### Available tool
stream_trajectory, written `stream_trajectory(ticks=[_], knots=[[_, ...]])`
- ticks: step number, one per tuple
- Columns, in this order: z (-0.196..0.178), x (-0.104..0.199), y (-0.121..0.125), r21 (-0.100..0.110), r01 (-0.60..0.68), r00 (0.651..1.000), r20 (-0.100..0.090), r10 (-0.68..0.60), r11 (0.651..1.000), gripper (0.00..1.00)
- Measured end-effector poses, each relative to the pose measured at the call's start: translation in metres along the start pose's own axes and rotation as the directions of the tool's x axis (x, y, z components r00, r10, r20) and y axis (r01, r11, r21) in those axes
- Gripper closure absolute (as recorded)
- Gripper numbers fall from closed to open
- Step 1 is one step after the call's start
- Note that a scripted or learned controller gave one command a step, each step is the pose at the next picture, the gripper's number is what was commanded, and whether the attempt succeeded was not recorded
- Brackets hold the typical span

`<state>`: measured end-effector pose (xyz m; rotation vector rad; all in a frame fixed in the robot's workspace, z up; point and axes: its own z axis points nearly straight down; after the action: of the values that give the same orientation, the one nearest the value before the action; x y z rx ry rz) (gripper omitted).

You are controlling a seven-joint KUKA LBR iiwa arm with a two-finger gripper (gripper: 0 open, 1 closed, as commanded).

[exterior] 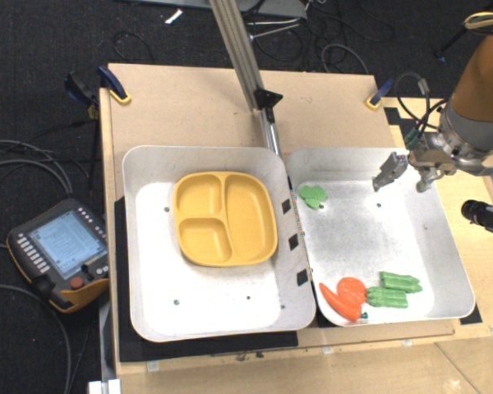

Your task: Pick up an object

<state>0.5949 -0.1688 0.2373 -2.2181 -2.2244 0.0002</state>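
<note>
While the arm (476, 89) reaches in from the right, its gripper (410, 171) hangs over the far right part of the right bin (378, 236). Fingers spread apart, nothing between them; one finger (389, 171) angles left, the other sits just right of it.

Right bin contents: small green leafy piece (313, 195) near the far left wall, alone. Near edge holds a cluster: red-orange tomato and carrot piece (347, 296), with two green pea pods (393, 290) just beside it to the right, pods lying side by side, touching or nearly so. All well apart from the gripper.

Left bin (148, 245): yellow divided plate (226, 217), three compartments, sitting flat in the far middle.

Handling, as judgement: these look like toy food, likely light, stiff plastic, somewhat slick. Green leafy piece is nearest and isolated, but flat and low; pinch across its narrow width. Pea pods: close across the short axis, mid-length. Plate is broad and shallow; only its rim offers a hold, and it may tip.

Bench (189, 105) bare at far side apart from clamps at its corners.
</note>
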Motion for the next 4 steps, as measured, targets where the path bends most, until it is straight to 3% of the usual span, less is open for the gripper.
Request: stream_trajectory(ticks=[1, 4], knots=[[0.0, 0.0, 0.0, 0.0, 0.0, 1.0, 0.0, 0.0, 1.0, 0.0], [0.144, 0.019, -0.003, 0.002, -0.002, 1.0, 0.0, 0.002, 1.0, 0.0]])
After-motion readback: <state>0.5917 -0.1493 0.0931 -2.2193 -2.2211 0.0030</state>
